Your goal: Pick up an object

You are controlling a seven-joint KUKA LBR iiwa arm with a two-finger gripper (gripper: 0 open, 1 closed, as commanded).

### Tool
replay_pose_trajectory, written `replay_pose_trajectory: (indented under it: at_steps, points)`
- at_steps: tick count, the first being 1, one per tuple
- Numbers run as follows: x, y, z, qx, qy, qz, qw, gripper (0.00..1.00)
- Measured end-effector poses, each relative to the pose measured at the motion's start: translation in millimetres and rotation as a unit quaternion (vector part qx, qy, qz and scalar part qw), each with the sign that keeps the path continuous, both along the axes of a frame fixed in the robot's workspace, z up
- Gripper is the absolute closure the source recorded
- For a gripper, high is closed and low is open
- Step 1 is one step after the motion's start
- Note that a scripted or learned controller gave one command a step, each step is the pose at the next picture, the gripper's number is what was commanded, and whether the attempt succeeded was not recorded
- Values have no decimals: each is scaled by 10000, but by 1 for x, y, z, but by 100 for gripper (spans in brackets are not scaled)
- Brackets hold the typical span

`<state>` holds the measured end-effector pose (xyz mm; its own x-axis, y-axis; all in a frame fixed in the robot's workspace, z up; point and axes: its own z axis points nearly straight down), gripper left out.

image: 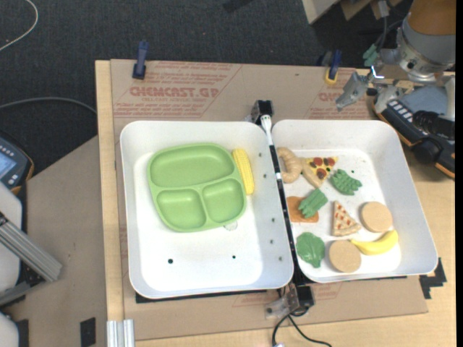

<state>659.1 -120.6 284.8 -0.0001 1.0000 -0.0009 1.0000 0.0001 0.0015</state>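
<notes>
Toy foods crowd the right bin, a banana and pizza slice at lower right, ready for picking. The gripper hangs above the bin's upper edge, holding nothing; its finger spread is unclear. A green divided plate fills the left bin.

Divided plate: light green. Corn cob: yellow. Banana: yellow. Both bins: white. Pizza slice: red-spotted, tan crust. Surface: brown, red lettering.
</notes>
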Motion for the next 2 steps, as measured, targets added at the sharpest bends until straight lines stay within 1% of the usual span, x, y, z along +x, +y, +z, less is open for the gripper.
replay_pose_trajectory:
  at_steps: [1, 2]
  points:
    - [-81, 4, -150, 26, 110, -16, 9999, 0]
    - [-149, 30, -197, 12, -60, -14, 10000, 0]
